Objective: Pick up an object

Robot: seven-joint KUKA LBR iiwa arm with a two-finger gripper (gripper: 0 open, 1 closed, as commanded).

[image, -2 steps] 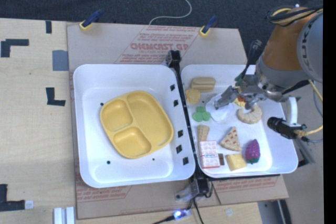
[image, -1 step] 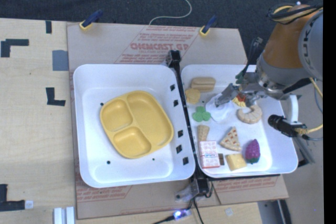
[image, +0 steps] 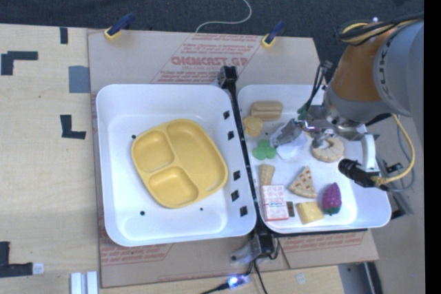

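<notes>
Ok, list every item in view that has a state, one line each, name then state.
yellow divided plate: lying flat, right side up, in the left bin.
gripper: low over the right bin, among the toy food.
pizza slice: lying flat in the right bin.
red and white carton: lying flat on its side.
purple fruit: resting near the bin's right corner.

Tray (image: 180,163) in left bin (image: 117,148); food toys (image: 303,184) right bin (image: 372,213).
</notes>
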